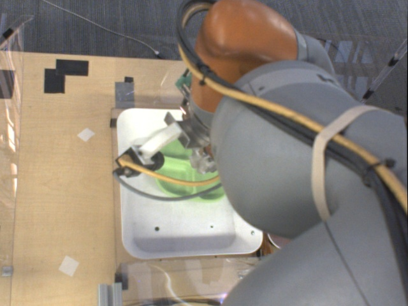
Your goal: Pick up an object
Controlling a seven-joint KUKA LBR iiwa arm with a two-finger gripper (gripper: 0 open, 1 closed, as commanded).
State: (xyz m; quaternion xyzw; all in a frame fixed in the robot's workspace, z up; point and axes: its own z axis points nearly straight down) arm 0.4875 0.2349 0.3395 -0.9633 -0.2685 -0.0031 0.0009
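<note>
The arm [287, 171] reaches in over the white bin [178, 238] and its bulk covers the bin's right side. The gripper [201, 161] sits low in the bin, right at the pale green object [175, 171] that lies on the bin floor a little above the middle. Whether the gripper is apart, together or clamped on anything cannot be told, since the wrist and its fittings hide the tip.

As a judgement, the step in hand is the descent-and-grasp stage: the gripper is down at the object, but no lift is evident, because the green object appears to rest flat on the white floor. The next move calls for a firm close on an edge or raised part of the object, then a straight rise clear of the bin wall. A flat, smooth piece like this may slip out if it is caught too shallowly.

The green object looks low and rounded, something like a shallow dish or lid. Its visible part stretches across the view from left to right and dips slightly toward the right, so its long axis seems to run that way — though the arm hides its right end and its true outline is uncertain. The wooden bench [64, 183] lies to the left of the bin.
</note>
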